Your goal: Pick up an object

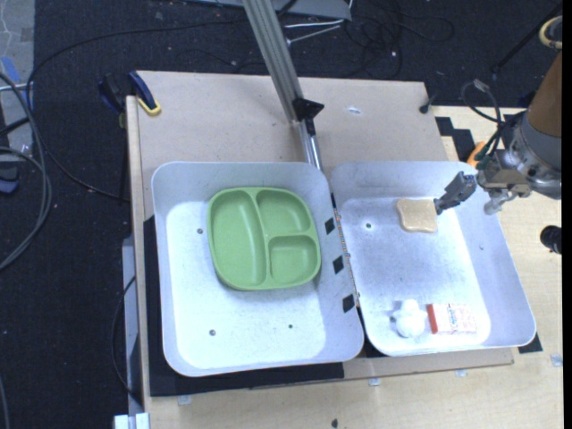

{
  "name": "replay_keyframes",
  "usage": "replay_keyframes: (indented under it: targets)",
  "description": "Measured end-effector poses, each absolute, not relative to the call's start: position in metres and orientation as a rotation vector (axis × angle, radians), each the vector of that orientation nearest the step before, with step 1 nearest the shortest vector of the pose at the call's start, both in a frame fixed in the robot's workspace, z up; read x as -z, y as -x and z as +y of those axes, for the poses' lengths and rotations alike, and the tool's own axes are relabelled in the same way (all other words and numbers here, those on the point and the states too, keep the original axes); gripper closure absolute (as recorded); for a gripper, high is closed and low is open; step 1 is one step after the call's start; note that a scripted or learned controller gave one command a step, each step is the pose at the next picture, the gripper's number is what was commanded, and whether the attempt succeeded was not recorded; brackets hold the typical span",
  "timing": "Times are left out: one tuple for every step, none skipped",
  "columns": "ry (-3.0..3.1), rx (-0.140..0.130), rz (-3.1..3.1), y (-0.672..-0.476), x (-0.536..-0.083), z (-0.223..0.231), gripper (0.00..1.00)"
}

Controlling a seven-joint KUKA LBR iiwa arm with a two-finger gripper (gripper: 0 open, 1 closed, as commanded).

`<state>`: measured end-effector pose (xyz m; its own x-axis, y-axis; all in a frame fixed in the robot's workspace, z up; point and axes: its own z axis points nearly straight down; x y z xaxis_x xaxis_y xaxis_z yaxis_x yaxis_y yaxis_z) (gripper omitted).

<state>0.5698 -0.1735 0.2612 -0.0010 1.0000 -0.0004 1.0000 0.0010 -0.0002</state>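
Observation:
My gripper (pixel 474 198) hangs over the upper right part of the right bin (pixel 500 266), reaching in from the right. Its two fingers stand apart, open, with nothing between them. The left, dark fingertip (pixel 451 195) is just to the right of a tan slice of bread (pixel 416 214) that lies flat in the bin. Near the bin's front edge lie a small white lumpy object (pixel 408 318) and a red-and-white packet (pixel 451 318), side by side.
A green divided plate (pixel 264 238) sits in the left bin (pixel 179 329). A grey metal pole (pixel 277 52) slants up from the back edge between the two bins. Cables run across the dark floor behind the bench.

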Motion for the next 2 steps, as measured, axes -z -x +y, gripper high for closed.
replay_keyframes:
  targets:
    - [-2.224, 0.003, 2.222, -0.578, -0.201, -0.174, 0.00]
    - [-2.225, 0.004, 2.223, -0.574, -0.158, -0.176, 0.00]
